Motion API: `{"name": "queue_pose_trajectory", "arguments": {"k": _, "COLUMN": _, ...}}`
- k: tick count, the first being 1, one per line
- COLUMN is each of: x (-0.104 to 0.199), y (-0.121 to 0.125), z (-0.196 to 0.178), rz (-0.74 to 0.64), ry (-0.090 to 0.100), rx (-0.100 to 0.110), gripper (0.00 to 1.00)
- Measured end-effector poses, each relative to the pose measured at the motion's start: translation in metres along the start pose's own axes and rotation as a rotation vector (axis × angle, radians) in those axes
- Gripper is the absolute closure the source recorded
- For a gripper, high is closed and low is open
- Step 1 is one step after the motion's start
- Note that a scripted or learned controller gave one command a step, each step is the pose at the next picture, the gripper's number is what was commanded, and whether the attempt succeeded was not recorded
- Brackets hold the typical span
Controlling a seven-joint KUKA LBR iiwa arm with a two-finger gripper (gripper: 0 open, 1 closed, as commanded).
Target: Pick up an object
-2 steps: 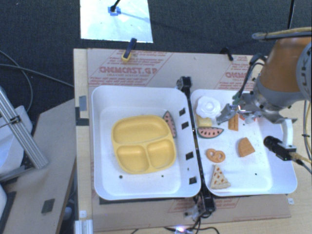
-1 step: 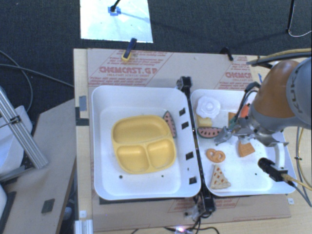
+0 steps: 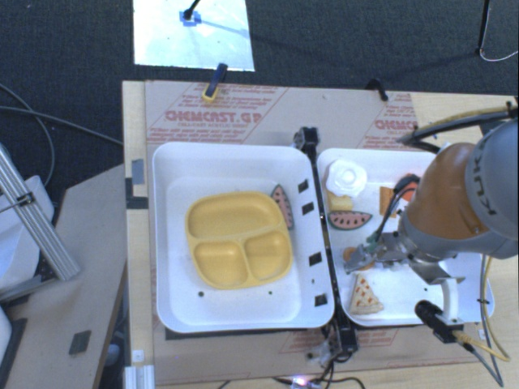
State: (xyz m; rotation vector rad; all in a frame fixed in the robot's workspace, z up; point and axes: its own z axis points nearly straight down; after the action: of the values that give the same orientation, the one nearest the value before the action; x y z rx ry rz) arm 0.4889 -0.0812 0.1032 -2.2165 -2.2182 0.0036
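Big and grey, the robot arm (image 3: 466, 193) with its orange band fills the right side, leaning over the right white bin (image 3: 381, 318). Its gripper (image 3: 366, 256) hangs low inside that bin, and I cannot tell how its hand is set.

Just below the gripper lies a toy pizza slice (image 3: 366, 295), close to the bin's front wall. Above the gripper sits a watermelon slice (image 3: 349, 219), and above that a white cupcake (image 3: 345, 178). An orange piece (image 3: 387, 198) lies beside the cupcake, partly hidden by the arm.

Next door, the left white bin (image 3: 178, 298) holds a yellow tray (image 3: 238, 238) with three parts. Another small watermelon slice (image 3: 282, 206) rests at the tray's right edge. Both bins sit on a cardboard sheet (image 3: 243, 116).
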Motion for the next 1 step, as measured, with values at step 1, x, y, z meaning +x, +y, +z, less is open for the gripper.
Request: {"name": "queue_pose_trajectory", "arguments": {"k": 1, "x": 0.0366, "y": 0.0349, "z": -0.1005, "rz": -0.009, "ry": -0.002, "rx": -0.017, "gripper": 0.00}}
